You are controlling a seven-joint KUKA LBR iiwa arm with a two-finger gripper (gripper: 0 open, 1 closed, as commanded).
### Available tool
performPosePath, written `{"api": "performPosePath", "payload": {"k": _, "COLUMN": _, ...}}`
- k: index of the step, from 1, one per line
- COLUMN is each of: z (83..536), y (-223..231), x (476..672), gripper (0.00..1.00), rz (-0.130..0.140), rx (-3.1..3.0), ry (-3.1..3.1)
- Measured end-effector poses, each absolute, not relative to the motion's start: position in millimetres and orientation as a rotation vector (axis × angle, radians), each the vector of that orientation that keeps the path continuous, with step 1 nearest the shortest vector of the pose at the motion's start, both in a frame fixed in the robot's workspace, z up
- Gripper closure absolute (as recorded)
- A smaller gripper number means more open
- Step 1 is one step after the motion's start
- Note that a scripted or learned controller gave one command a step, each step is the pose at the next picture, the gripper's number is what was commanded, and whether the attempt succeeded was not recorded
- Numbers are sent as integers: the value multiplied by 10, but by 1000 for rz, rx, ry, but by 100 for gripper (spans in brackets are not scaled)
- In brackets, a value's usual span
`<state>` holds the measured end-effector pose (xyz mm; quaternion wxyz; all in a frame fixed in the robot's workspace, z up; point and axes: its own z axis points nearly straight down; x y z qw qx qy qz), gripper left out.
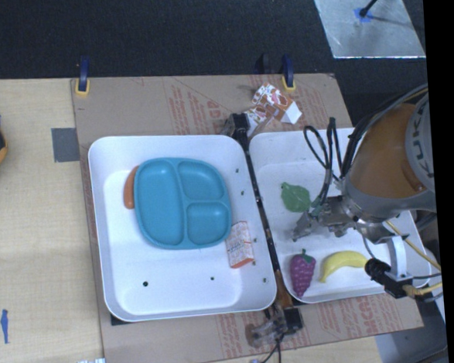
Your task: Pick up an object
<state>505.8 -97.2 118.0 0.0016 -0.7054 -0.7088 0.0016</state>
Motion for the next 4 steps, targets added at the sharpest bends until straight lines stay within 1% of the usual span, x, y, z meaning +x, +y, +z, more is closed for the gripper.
{"api": "performPosePath", "payload": {"k": 1, "z": 917, "y": -1188, "x": 5961, "gripper": 0, "rz": 3, "rx": -2217, "ry": -2224}}
{"api": "performPosePath", "payload": {"k": 2, "z": 922, "y": -1184, "x": 6564, "gripper": 0, "rz": 2, "rx": -2217, "ry": -2224}}
{"api": "performPosePath", "payload": {"k": 3, "z": 916, "y": -1153, "x": 5957, "gripper": 0, "rz": 6, "rx": -2214, "ry": -2225}}
{"api": "performPosePath", "payload": {"k": 4, "z": 1021, "y": -1162, "x": 5958, "gripper": 100, "rz": 8, "rx": -2211, "ry": -2227}}
